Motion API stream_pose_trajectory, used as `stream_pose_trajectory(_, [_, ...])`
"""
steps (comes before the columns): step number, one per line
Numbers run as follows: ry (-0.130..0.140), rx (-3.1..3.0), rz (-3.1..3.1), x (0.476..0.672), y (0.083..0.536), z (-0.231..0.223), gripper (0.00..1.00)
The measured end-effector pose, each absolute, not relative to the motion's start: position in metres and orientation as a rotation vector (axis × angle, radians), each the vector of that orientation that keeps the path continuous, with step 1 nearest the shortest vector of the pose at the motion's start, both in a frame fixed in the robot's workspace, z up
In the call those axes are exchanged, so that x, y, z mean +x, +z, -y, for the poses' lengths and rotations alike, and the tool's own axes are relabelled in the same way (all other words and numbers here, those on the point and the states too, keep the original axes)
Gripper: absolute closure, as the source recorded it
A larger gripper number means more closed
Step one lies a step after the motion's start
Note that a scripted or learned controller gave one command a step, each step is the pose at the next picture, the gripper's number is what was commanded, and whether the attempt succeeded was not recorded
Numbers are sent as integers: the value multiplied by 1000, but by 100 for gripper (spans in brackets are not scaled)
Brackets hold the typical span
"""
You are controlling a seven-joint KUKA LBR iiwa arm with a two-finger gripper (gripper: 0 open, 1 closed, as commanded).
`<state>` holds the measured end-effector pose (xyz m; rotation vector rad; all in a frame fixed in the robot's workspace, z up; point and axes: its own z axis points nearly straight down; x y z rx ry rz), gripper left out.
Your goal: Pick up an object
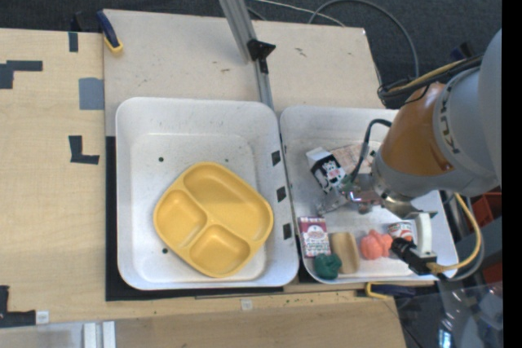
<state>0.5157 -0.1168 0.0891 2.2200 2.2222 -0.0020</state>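
One fixed camera looks down from above at a slant — far enough back to take in both shallow white plastic bins [130, 200] side by side on the pale wooden surface [49, 175], with the grey, orange-banded arm [440, 134] entering from the right.

Two shallow white bins sit side by side: a left bin [130, 175] and a right bin [302, 126]. The left holds one yellow divided tray [214, 218]. The right holds one black-and-white packet [326, 168], one red carton [314, 237], one tan block [346, 251], one green lump [327, 266] and one pink toy [375, 245].
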Motion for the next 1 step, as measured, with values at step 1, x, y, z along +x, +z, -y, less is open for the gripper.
stream_pose_trajectory(1, [-2,2220,-2225,515,99,116,100])
